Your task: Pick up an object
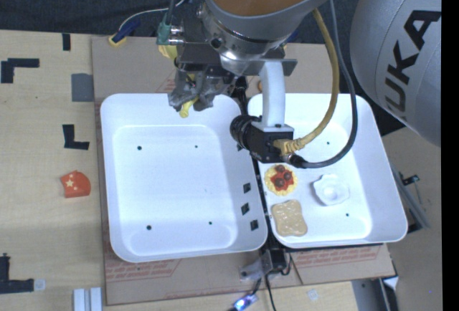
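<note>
Yellow piece between hand fingers.

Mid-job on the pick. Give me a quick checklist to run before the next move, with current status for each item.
1. Gripper location: above the far edge of the left white bin. Ok.
2. Something between the fingers: a small yellow piece shows at the tips, but a real grasp is unclear. Cannot tell.
3. Targets in the right white bin: round yellow pizza-like toy with red spots, tan toast-shaped piece, small white cup-like object all lie apart. Ok.
4. Gripper over those targets: not ok.
5. Red chunk lies on the bench outside both bins. Not ok for picking.
</note>
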{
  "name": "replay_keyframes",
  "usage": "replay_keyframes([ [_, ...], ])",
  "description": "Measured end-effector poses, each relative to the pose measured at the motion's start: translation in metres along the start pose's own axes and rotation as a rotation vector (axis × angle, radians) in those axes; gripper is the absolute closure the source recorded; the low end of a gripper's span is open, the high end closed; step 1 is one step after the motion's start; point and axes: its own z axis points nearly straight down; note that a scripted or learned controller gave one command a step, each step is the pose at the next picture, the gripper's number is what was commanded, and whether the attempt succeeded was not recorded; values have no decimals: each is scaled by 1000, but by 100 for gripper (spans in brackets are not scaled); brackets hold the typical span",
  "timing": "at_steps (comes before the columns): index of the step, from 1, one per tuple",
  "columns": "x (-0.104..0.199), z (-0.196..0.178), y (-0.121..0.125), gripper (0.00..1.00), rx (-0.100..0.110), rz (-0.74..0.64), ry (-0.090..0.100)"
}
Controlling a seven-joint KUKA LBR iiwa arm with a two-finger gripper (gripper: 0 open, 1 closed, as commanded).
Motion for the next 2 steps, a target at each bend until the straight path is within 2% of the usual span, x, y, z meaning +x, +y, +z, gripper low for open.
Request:
replay_keyframes([
  [1, -5, -36, 3, 100, -9, 3, 2],
  [2, 0, 136, 2, 100, 11, 4, -8],
])
